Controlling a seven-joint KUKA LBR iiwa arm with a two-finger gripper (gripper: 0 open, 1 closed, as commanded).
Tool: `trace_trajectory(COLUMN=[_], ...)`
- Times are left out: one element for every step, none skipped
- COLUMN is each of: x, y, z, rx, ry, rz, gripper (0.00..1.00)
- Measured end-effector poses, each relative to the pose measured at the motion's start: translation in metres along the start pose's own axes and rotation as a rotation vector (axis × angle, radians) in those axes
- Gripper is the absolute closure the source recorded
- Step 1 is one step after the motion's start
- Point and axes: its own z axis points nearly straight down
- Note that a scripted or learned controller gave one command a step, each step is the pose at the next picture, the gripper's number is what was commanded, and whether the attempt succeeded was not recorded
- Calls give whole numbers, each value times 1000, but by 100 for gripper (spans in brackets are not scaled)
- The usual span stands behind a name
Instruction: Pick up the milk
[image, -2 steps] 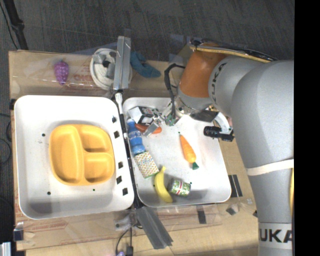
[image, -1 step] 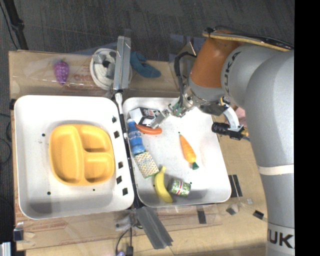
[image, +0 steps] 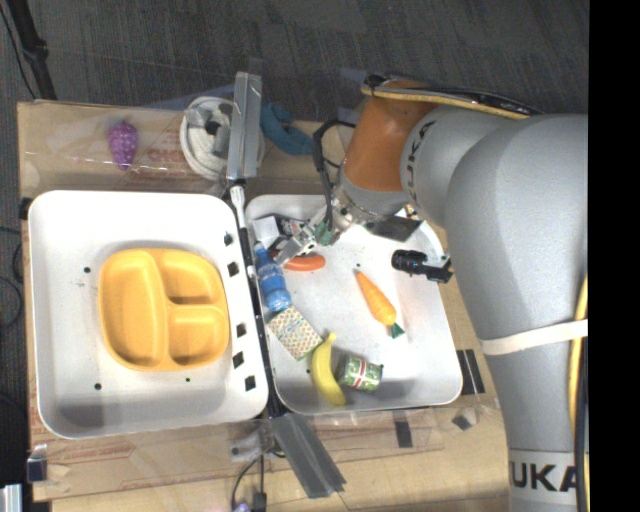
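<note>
The milk (image: 293, 332) is a small carton with a chequered pattern. It lies on its side near the left wall of the right bin (image: 425, 350), just above a banana. My gripper (image: 298, 238) is low in the bin's far left corner. It hangs over the top of a blue bottle (image: 270, 282) and beside a red pepper (image: 305, 263), well behind the carton and apart from it. The grey arm with its orange band (image: 375, 150) comes in from the upper right and hides the bin's back edge.
In the right bin a carrot (image: 377, 298) lies in the middle. A banana (image: 326, 371) and a green can (image: 360, 374) sit at the front, touching. The left bin (image: 60, 220) holds a yellow divided tray (image: 165, 305). Behind the bins lie a purple object (image: 123, 142) and a cable coil (image: 207, 135).
</note>
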Motion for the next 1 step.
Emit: trace_trajectory(x=[27], y=[-30], z=[0], rx=[4], ry=[-5], rz=[455], gripper=[0])
